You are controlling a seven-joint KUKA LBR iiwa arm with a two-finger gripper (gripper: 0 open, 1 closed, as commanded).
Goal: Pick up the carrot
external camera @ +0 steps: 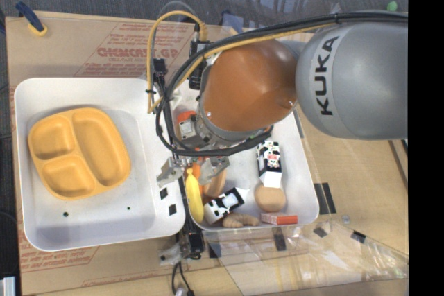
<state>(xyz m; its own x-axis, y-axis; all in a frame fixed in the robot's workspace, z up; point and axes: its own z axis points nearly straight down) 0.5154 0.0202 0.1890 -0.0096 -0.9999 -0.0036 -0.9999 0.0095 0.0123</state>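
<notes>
Gripper [196, 166] of the grey arm hangs low over the left edge of the right-hand shallow white bin [307, 173], beneath the orange wrist band [246, 83]. Its metal parts show just under the wrist, but how wide it stands and whether anything is clamped in it cannot be told — the wrist and the cable loops [166, 114] mask it.

A slim orange piece, judged to be the carrot [197, 170], shows directly under the gripper, near the bin's left wall. Only a short length of it is exposed, so the identification is tentative. Just beside it lie a yellow plastic banana [192, 199] along the left wall and a tan elongated piece [215, 184]; a black-and-white cow-pattern carton [225, 203] lies near the bin's bottom edge, a second such carton [269, 163] stands toward the middle, with a round tan bread roll [270, 199] below it.

The left-hand white bin [24, 149] carries a yellow three-compartment plastic tray [78, 151].

Judgement: the grasp is in hand, not confirmed. To do it well, close across the carrot's narrow width, keep clear of the banana and the wall, and lift straight — crowding here invites a pinch on the wrong item.
</notes>
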